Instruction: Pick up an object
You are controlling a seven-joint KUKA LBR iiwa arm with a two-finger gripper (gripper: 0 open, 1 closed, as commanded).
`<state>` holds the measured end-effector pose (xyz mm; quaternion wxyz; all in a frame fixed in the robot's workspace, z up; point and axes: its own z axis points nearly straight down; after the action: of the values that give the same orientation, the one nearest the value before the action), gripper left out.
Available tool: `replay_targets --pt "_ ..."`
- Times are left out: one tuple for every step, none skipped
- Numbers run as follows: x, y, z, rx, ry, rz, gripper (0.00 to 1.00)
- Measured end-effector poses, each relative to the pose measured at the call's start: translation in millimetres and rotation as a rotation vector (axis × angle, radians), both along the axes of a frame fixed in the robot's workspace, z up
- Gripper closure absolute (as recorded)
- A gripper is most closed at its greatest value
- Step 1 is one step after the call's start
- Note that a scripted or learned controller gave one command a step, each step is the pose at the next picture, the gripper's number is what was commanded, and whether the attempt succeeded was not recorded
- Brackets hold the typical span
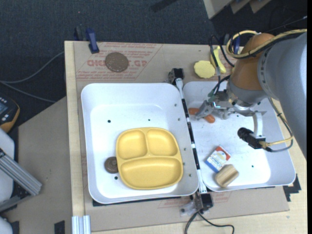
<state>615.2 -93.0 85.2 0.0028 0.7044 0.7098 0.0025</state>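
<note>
The camera view looks down on two white bins. In the left bin (97, 106) lies a yellow divided plate (147, 157), and a small brown round object (111, 165) touches its left edge. In the right bin (278, 165) the gripper (213, 108) is low at the upper left part, close to an orange object (201, 113) near the wall between the bins. Whether it pinches this object, I cannot tell. Near the front of the right bin are a small blue and white box (217, 159) and, touching it, a tan cylinder (226, 175). A yellow object (204, 69) lies on the bench behind the right bin.
</note>
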Motion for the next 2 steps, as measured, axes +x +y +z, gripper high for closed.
replay_targets --pt "-3.4 -3.5 10.0 -0.001 0.004 -0.005 1.0" --pt "-3.7 -3.5 9.5 -0.001 0.005 -0.005 0.0"
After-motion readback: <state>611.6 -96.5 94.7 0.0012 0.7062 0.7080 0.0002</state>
